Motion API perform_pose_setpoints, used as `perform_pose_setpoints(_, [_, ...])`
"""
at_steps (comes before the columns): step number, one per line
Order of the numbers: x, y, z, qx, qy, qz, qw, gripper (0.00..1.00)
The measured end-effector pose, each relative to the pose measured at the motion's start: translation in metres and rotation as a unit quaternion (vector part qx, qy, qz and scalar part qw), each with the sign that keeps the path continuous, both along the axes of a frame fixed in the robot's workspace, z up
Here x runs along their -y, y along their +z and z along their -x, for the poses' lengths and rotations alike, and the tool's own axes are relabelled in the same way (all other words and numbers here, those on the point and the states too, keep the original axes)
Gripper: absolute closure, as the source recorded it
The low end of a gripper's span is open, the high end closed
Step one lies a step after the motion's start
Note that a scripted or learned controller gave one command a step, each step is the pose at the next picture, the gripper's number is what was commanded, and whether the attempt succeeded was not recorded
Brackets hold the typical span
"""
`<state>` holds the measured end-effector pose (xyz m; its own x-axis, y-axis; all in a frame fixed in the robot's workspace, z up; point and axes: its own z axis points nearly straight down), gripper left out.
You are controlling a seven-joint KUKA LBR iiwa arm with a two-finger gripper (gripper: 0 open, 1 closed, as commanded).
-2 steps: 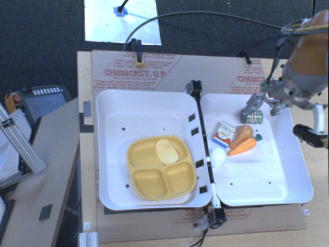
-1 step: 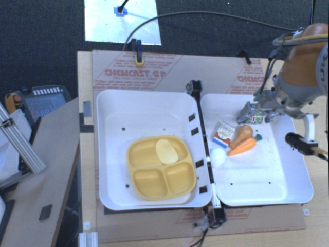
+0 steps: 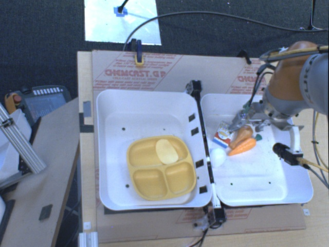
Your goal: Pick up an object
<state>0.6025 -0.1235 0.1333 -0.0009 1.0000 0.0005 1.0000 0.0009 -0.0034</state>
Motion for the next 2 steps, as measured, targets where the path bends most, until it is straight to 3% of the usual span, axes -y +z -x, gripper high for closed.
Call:
perform_pose_setpoints(1, [0.001,0.015,-0.002,0.004,0.000,0.0008,1.0000,1.00])
perform_pose_setpoints(2, [0.003,0.061,-0.011,0.005,0.001,0.0010,1.0000,1.00])
